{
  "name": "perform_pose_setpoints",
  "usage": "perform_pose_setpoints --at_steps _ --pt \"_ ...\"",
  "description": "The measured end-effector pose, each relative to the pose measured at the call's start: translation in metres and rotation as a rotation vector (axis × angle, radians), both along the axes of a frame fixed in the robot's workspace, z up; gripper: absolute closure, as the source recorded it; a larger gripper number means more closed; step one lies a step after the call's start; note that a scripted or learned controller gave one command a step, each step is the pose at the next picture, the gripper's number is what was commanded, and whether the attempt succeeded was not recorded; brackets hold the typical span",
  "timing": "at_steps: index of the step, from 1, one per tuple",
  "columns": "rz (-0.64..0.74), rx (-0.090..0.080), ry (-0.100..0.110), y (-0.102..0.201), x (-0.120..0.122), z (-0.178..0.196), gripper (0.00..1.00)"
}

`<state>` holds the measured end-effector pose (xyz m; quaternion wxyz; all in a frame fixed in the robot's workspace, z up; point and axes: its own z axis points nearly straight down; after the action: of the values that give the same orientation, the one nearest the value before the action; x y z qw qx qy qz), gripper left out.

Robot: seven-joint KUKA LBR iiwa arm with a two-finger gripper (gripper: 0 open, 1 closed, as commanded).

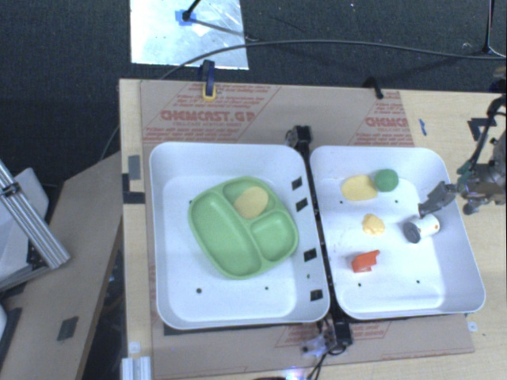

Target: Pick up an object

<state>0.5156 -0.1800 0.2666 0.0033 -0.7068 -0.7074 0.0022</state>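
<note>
The right bin [444, 287] holds several small items: a yellow lump [358, 187], a green ball [386, 180], a small yellow piece [373, 225], a red-orange piece [365, 260] and a white cylinder with a grey end [422, 229]. My gripper [450, 205] reaches in over the bin's right rim, open, with nothing between its fingers. One grey fingertip [430, 203] hangs just above the white cylinder. In the left bin [178, 291], a green divided plate [226, 240] carries a pale yellow item [252, 202] in its upper compartment.
A black divider with clips [310, 212] runs between the two bins. Both bins rest on a cardboard sheet [238, 113]. A metal frame [32, 220] stands at the far left, off the bench. A cable [372, 47] crosses the dark floor behind.
</note>
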Motion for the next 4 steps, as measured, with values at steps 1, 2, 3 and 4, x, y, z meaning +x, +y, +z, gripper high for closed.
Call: perform_pose_setpoints --at_steps 1,2,3,4 --pt "0.003 -0.002 -0.010 0.000 0.002 0.005 0.00" --pt "0.000 -0.001 -0.005 -0.005 0.005 -0.056 0.00" --pt "0.001 0.000 -0.004 -0.002 0.011 -0.116 0.00" --pt "0.000 0.000 -0.004 -0.003 0.011 -0.179 0.00"
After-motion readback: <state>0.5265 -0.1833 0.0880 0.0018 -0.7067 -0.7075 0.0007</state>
